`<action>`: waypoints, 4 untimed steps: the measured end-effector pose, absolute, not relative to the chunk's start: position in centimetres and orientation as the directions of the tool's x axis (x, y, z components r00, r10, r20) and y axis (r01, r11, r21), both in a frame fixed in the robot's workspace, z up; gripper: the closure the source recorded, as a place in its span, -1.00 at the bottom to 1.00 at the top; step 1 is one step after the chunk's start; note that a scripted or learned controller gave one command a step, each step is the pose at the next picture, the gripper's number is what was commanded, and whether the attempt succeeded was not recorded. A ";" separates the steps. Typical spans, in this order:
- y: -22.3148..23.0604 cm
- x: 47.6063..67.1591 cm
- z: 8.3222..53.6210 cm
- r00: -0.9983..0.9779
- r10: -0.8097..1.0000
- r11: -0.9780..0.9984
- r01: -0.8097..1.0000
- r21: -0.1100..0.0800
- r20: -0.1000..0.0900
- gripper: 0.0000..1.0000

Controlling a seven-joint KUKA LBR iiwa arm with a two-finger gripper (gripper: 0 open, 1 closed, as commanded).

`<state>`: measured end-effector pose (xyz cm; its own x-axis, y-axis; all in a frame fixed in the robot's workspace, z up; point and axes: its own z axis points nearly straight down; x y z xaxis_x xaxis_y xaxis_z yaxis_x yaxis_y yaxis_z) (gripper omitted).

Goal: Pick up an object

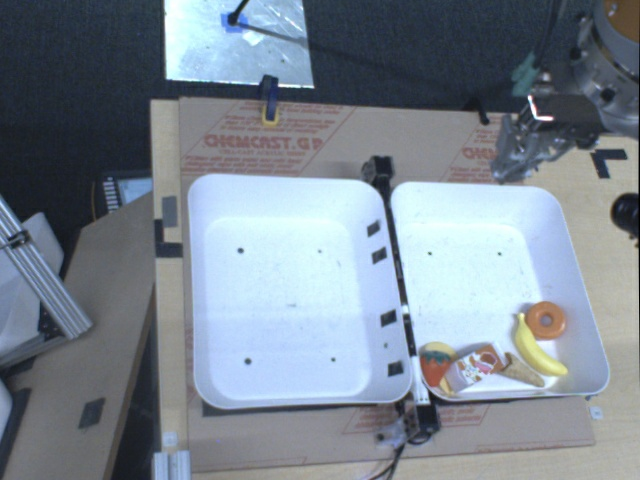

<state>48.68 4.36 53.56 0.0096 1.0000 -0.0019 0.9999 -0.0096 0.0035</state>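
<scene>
Table [170,258]: tan top, covered under the bins by a brown sheet with red lettering [262,140].
Left bin [200,268]: shallow, white, with a few dark specks on its floor.
Right bin [470,258]: shallow, white, set just beside the left bin; a strip of black clips [385,268] runs along the seam between them.
Banana [537,347]: yellow, lying in the near right corner of the right bin, curved toward the bin's near wall.
Doughnut [546,319]: orange ring, touching the upper end of the banana, close to the bin's right wall.
Tomato [437,363]: round, red and orange, against the near wall of the right bin, close to the seam.
Packet [474,367]: small, white and red, lying between the tomato and the banana.
Cone [522,372]: brown wedge, just beside the packet, under the banana's lower end.
Arm [610,58]: grey, reaching in at the upper right.
Claw [512,168]: above the far rim of the right bin, well apart from the cluster of items; whether released or clenched cannot be told; nothing is seen between its tips.
Metal plate [237,26]: shiny square on the dark floor beyond the table, with a blue tape patch.
</scene>
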 end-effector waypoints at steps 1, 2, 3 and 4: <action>-0.8 57.3 46.5 0.004 1.000 -0.004 1.000 0.000 -0.003 1.00; -10.0 51.9 52.1 0.010 1.000 -0.010 1.000 0.009 -0.004 1.00; -13.9 48.4 32.2 0.004 1.000 -0.004 1.000 -0.014 0.002 1.00; -19.5 48.6 35.2 0.005 1.000 -0.005 1.000 0.005 -0.004 1.00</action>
<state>48.65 -19.53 35.24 0.0047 1.0000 -0.0042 1.0000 -0.0047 0.0048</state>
